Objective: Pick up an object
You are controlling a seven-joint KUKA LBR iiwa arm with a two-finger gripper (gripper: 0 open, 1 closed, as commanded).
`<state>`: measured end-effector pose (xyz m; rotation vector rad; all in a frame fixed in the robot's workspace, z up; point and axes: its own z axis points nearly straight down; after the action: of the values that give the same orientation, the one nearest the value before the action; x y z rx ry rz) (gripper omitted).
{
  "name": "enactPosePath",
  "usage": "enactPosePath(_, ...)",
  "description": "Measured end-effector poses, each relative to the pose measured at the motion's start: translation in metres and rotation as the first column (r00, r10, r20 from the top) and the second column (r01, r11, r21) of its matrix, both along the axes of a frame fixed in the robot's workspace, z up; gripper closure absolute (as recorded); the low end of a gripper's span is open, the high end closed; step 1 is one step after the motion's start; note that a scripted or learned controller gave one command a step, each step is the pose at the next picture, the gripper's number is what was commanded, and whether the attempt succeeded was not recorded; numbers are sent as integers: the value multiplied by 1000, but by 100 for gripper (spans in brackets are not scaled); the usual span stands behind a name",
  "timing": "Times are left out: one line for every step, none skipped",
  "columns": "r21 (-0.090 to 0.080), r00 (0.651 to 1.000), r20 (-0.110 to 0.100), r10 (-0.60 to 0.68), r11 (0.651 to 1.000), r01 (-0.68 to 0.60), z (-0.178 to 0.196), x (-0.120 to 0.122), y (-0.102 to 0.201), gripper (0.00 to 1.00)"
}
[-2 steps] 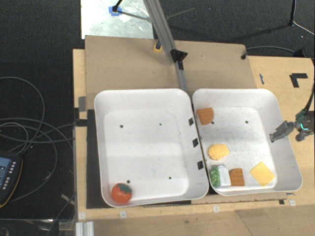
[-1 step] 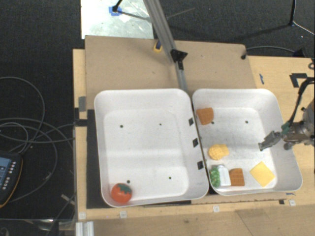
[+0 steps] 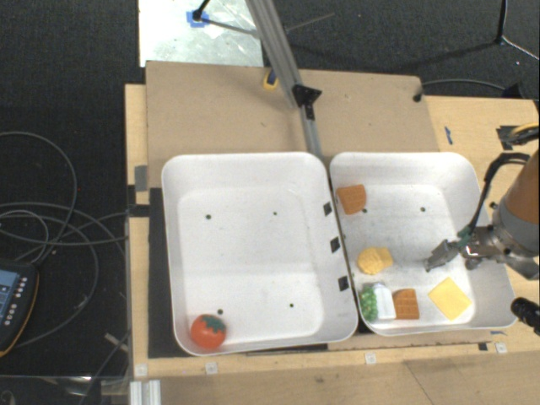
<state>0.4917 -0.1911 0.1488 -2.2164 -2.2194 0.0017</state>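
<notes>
In the right bin (image 3: 405,169) lie an orange block (image 3: 352,198) near the back left, a round yellow piece (image 3: 375,261) in the middle left, and a green and white item (image 3: 372,301), a brown waffle-like piece (image 3: 406,304) and a flat yellow square (image 3: 450,298) along the front. A red tomato (image 3: 207,332) rests in the front left corner of the left bin (image 3: 245,226). My gripper (image 3: 440,256) hangs over the right bin's right side, just above the yellow square and right of the round yellow piece. Nothing shows in its grasp.
A slanted metal pole (image 3: 278,45) crosses the back of the bench and ends near the bins' shared wall. Black clips (image 3: 335,244) sit along that wall. Cables and a handheld pendant (image 3: 13,298) lie on the floor to the left.
</notes>
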Motion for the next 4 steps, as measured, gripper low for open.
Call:
enactPosePath(-1, 1000, 1, -1, 1000, 1, -52, 0, 1, 0)
enactPosePath(-4, 1000, 8, 0, 1000, 0, -39, 1, -1, 100)
enactPosePath(-5, 1000, 10, 3, 1000, -3, 4, 4, -2, 100)
enactPosePath(-6, 1000, 12, 2, 1000, -2, 59, 3, -14, 100)
